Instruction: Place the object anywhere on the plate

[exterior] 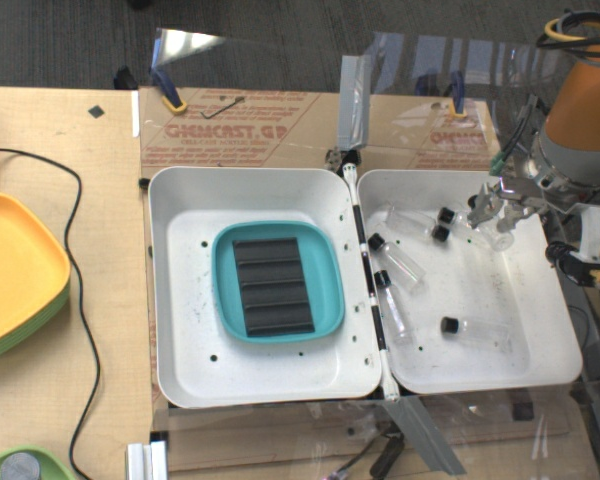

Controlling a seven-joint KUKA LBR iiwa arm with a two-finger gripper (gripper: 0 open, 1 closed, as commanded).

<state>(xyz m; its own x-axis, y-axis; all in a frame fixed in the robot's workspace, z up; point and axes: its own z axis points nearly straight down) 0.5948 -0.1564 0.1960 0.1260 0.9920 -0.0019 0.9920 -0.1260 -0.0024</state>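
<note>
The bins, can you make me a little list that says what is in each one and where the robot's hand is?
left bin: a teal plate with a dark ridged block lying on it
right bin: several clear tubes with black caps, such as one near the divider, and a loose black cap
gripper: over the right bin's upper right part, next to a clear tube; hard to tell if it holds anything
arm: comes in from the right
outside the bins: yellow plates on the bench at far left
</note>
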